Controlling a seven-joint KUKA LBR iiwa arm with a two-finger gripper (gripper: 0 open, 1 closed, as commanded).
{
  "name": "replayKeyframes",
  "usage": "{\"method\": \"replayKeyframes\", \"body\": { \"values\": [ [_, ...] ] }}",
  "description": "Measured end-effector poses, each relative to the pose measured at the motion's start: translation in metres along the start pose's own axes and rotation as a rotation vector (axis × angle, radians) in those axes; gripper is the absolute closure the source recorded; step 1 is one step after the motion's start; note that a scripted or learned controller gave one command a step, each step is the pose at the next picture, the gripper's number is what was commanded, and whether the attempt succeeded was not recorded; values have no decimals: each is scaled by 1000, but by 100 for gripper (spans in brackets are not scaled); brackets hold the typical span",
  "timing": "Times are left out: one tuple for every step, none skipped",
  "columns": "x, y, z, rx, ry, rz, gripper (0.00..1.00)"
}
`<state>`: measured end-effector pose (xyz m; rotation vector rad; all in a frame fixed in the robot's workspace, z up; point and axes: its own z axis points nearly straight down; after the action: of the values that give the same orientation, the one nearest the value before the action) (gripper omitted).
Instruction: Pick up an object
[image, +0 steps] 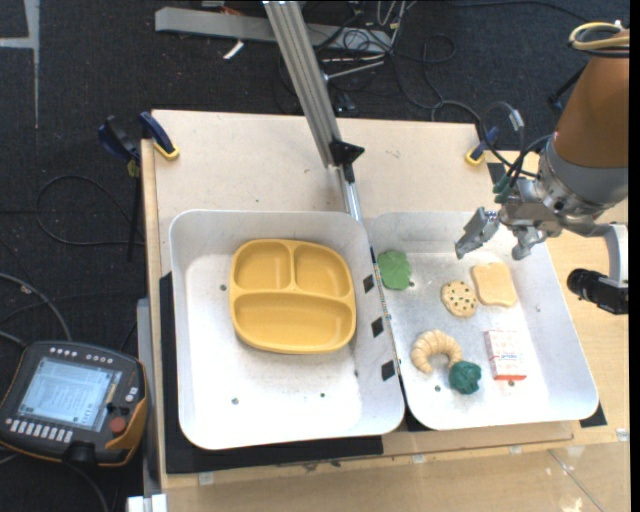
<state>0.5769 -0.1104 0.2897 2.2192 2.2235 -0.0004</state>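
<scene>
Jaws of the gripper (500, 238) spread, nothing between them, poised high over the right bin (570, 330); toast slice (494, 284) just below, cookie (459, 298) nearby, probably lining up a descent

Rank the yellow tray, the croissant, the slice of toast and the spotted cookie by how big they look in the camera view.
1. Yellow tray, by far the largest.
2. Croissant and slice of toast: they look too alike to rank.
3. Spotted cookie, the smallest.
</scene>
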Motion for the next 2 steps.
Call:
{"method": "replayKeyframes", "body": {
  "values": [
    [0,0,0,0,0,1,0],
    [-2,-10,51,5,0,3,0]
  ]
}}
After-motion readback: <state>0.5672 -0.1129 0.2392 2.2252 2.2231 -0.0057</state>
